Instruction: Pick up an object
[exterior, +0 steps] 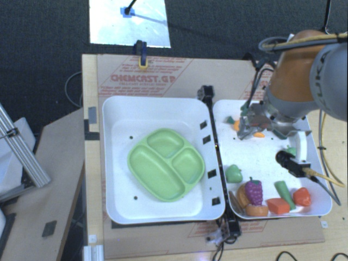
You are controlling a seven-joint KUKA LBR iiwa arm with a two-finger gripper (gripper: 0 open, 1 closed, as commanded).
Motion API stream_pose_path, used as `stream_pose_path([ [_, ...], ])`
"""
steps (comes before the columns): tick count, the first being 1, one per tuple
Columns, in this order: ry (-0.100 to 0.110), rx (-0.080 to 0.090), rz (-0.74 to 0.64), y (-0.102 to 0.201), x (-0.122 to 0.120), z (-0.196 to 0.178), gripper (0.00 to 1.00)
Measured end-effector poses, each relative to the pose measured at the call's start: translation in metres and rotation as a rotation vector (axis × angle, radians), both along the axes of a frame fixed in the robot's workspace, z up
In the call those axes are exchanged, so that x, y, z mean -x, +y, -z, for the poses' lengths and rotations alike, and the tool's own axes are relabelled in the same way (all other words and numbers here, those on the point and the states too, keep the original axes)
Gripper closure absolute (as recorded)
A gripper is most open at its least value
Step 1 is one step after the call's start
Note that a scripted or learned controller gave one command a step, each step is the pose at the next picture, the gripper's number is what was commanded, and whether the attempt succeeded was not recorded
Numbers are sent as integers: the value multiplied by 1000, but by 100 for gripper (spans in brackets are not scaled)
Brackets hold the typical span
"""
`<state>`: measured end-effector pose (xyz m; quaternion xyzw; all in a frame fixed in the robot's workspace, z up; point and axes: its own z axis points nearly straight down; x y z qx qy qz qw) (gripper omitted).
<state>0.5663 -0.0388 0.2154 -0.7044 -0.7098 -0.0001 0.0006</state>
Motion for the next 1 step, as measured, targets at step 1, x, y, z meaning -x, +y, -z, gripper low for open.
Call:
stream_pose_path([
  [1, 0, 1, 6, 6, 23, -4, 100],
])
